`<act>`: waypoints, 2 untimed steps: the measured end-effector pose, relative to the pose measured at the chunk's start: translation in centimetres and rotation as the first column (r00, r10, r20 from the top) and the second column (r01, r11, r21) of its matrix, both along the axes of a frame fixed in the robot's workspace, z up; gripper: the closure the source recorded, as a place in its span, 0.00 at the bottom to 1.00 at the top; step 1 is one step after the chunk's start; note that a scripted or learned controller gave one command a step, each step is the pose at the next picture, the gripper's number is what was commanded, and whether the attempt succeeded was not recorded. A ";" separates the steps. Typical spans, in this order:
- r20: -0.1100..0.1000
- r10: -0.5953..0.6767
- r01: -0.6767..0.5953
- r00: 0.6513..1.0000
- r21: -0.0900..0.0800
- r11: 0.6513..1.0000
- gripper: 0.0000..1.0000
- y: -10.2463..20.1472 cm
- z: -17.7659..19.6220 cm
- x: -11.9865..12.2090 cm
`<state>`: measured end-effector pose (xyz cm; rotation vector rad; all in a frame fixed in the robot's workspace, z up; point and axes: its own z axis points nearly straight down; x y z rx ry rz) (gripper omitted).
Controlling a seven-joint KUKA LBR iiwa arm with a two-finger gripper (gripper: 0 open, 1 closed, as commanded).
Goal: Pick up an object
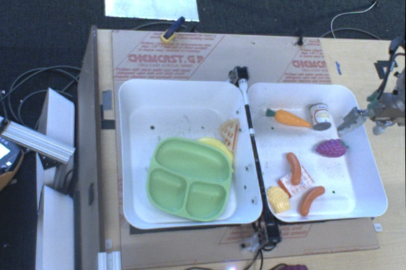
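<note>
Our gripper [356, 118] sits at the right bin's [371, 164] edge; whether it's spread we cannot tell. We should centre over the grapes [332, 148] before descending.

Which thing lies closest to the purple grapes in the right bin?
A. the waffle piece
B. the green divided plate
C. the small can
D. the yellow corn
C: the small can stands just above the purple grapes in the right bin, while the yellow corn lies farther off near the front.
</note>
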<state>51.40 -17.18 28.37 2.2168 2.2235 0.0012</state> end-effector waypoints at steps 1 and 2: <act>-0.003 -0.002 0.002 1.000 0.001 1.000 0.00 -2.6 -14.6 -2.8; 0.008 -0.002 0.002 1.000 -0.004 1.000 0.00 2.4 -19.6 -2.5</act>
